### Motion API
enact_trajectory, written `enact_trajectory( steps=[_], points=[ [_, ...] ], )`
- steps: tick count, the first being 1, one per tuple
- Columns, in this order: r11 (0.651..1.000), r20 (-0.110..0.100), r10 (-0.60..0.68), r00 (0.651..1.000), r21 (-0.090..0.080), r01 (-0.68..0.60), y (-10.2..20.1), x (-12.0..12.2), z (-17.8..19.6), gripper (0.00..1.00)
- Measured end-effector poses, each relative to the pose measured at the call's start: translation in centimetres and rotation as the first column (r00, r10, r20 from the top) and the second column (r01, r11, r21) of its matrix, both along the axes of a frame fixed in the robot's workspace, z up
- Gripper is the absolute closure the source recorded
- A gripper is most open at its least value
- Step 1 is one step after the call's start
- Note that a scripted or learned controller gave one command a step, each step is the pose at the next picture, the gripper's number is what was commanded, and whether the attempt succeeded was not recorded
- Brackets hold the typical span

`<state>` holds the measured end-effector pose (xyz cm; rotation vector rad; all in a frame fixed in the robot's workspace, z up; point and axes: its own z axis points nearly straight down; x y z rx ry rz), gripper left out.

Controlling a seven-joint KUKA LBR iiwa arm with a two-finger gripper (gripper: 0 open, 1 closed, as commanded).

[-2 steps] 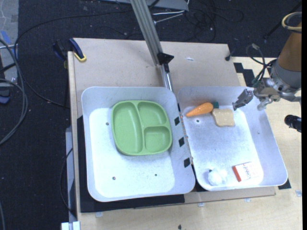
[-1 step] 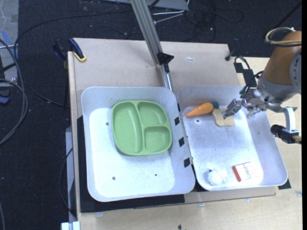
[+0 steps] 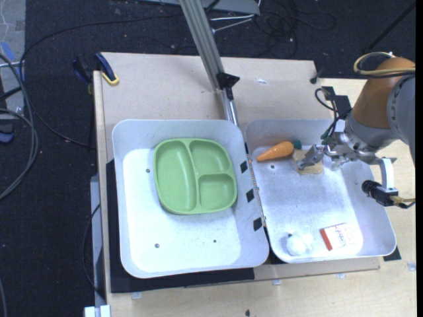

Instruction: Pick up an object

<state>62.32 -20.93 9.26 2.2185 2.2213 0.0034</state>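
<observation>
No legible text, even on the red-and-white packet [image 3: 340,236].

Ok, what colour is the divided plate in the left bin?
Light green, plain with no pattern; the plate shows clearly in the camera view.

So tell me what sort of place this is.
Most likely a robotics lab test bench: two white bins side by side on a plywood bench, a robot arm reaching in over toy-like items such as a carrot, and loose cables on the dark floor.
</observation>
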Motion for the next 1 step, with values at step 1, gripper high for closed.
enact_trajectory(
  steps=[1],
  points=[
    [1.000, 0.010, 0.003, 1.000, -0.004, -0.003, -0.05, 0.28, 1.56, 1.00]
  ],
)
